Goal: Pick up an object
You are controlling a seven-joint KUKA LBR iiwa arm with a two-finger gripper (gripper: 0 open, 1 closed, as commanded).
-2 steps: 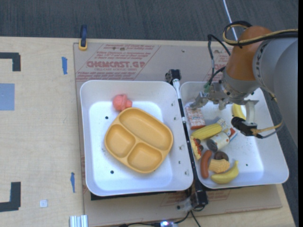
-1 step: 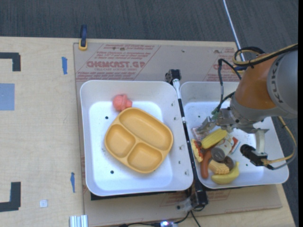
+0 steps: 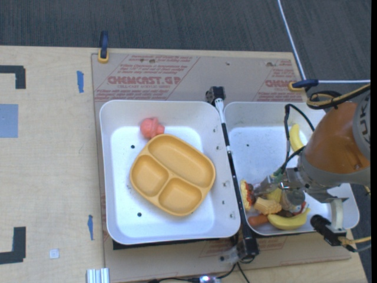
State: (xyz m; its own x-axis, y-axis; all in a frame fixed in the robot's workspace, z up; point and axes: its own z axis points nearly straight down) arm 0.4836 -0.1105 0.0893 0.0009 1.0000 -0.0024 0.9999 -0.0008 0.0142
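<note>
A heap of toy food sits in the lower left corner of the right-hand bin (image 3: 259, 122), toward the lower right of the frame, and that heap is where my pick has to come from. At its bottom edge lies a yellow banana (image 3: 288, 220), long axis running roughly left to right along the bin's near wall, curving up at its right end. Just left of it are a yellow chunk (image 3: 266, 206), an orange piece (image 3: 257, 220) and a small red-and-dark item (image 3: 248, 189) against the wall shared with the neighbouring bin.

My gripper (image 3: 288, 193) hangs directly over this heap, right above the banana's upper edge, with my grey wrist and orange band filling the space to its right. Whether my fingers are open, closed or around anything, I cannot tell; they are lost in the clutter beneath the wrist.

I judge the move turns on a short drop: the banana lies just below and slightly toward the frame's bottom from my tip.

A second yellow piece (image 3: 296, 138) rests higher in the same bin. In the left bin (image 3: 118, 158) sit a yellow divided plate (image 3: 172, 174) and a pink ball (image 3: 151, 127), well apart from me.
</note>
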